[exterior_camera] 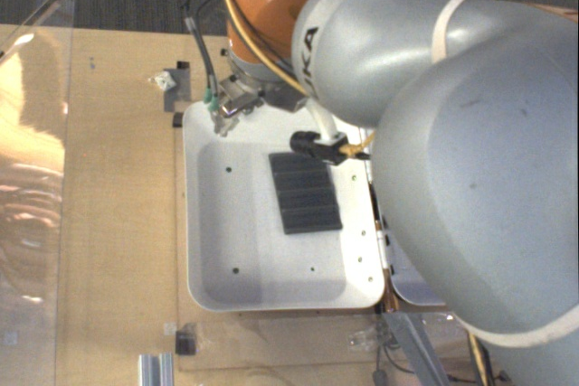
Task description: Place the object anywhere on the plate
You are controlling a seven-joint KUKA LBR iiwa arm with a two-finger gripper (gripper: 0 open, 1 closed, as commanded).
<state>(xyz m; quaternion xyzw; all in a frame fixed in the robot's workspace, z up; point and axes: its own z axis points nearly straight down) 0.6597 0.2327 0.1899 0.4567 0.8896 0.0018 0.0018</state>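
We see the grey arm (434, 104) reaching in from the right and covering much of the view, its orange band toward the top. The end effector (222, 110) hangs over the upper left corner of the white bin (213, 285), close to the rim. From this angle we cannot tell whether it is released or clenched. The task's thing, as we read it, is a dark ribbed slab (306, 193). It lies flat on the bin floor, right of the middle, with its long side running roughly top to bottom at a slight tilt. It is well apart from the end effector and touches none of the bin walls. A sliver of the second bin (414, 289) shows under the arm at the right. On the pale wooden surface (109, 221), one small black block (181, 86) sits just beside the bin's upper left corner and another (185, 341) sits below its lower left corner.
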